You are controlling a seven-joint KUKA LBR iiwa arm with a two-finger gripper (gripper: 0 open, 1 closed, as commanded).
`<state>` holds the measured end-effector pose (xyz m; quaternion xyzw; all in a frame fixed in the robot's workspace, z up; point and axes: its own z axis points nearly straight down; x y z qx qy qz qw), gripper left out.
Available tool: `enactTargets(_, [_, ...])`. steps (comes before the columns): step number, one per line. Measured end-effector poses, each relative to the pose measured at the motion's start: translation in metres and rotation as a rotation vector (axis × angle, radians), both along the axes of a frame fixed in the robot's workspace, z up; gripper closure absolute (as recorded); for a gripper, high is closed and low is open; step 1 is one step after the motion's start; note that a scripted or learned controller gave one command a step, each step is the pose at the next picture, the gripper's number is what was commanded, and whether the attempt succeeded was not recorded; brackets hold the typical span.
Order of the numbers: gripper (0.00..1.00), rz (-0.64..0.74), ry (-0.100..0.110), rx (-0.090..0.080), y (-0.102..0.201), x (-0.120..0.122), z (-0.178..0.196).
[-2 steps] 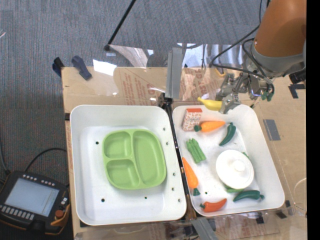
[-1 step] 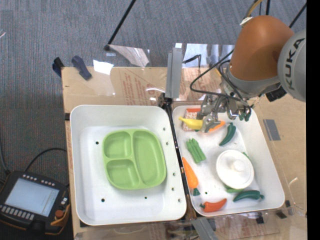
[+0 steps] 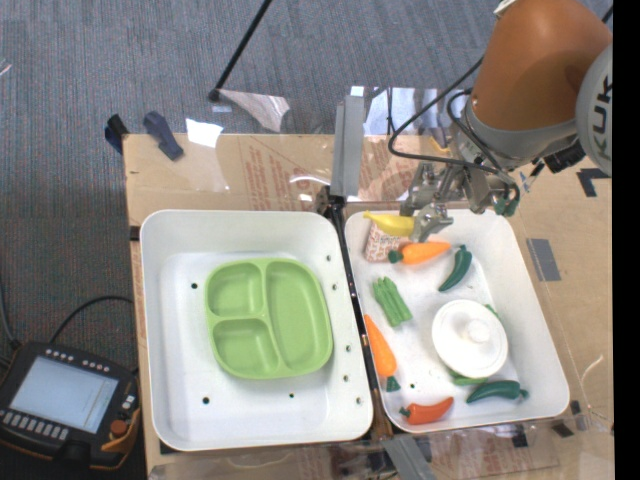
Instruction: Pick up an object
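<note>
A grey robot arm with a large orange band above its wrist reaches in from the right and hangs over the back edge of the right-hand shallow white bin [image 3: 535, 313], its wrist pointing down and toward the left, with black cables looping around it. Its metal two-finger gripper [image 3: 432, 218] sits low at the back left corner of that bin, right over a yellow banana-shaped toy [image 3: 388, 224]; whether the gripper is spread or closed cannot be made out, and nothing is clearly seen between its tips. Just under the banana lies a small pinkish printed packet [image 3: 377, 243], and touching it to the right is an orange toy carrot [image 3: 423, 253]. A dark green toy pepper [image 3: 456, 268] lies near the carrot's right end. In the middle of the bin is a bundle of green toy beans [image 3: 392, 301], and to its right a round white lidded dish [image 3: 469, 337]. A second orange carrot [image 3: 380, 347] lies along the bin's left wall. Near the front edge are a red-orange toy chilli [image 3: 428, 411] and a dark green toy chilli [image 3: 497, 392]. The left-hand shallow white bin [image 3: 170, 268] holds a light green plastic tray with three compartments [image 3: 268, 319], lying flat at its centre
</note>
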<state>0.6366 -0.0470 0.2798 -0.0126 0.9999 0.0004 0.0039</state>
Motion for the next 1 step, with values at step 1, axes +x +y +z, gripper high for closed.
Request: enactTargets(1, [1.00, 0.154, 0.014, 0.001, -0.0233, 0.0063, -0.0930])
